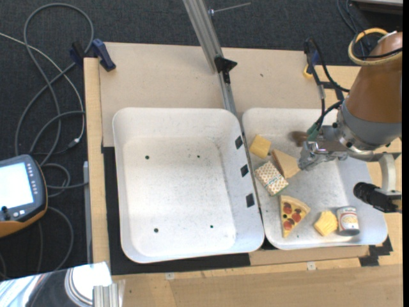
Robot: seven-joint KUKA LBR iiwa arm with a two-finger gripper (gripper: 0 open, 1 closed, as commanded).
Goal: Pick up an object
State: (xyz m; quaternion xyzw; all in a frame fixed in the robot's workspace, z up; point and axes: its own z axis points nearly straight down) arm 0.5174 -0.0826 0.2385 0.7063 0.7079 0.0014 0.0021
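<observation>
The grey arm with the orange band (pixel 377 88) enters over the right edge of the bench (pixel 160 75) and ends in the metal two-finger jaws (pixel 308 158), low over the right-hand shallow white bin (pixel 332 184). Whether they stand apart or together cannot be told; nothing shows between them. The tip lies just beside the tan wedge-shaped block (pixel 287 163), on its right; contact cannot be confirmed.

Contents of the right bin:
- a yellow cheese-like block (pixel 260 146) near the bin's left wall, towards the far edge;
- the tan wedge, just right of it;
- a small patterned white cube (pixel 271 178) below the wedge, close to the left wall;
- a toy pizza slice with red dots (pixel 293 215) near the near edge;
- a yellow ridged piece (pixel 326 223) to its right;
- a small can with a red label (pixel 348 220) at the near right corner, just beside the yellow piece.

The middle of the right bin, between the wedge and the can, is bare. The left-hand shallow white bin (pixel 179 184) offers open floor across its whole width. The two bins sit side by side, their inner walls nearly touching.
</observation>
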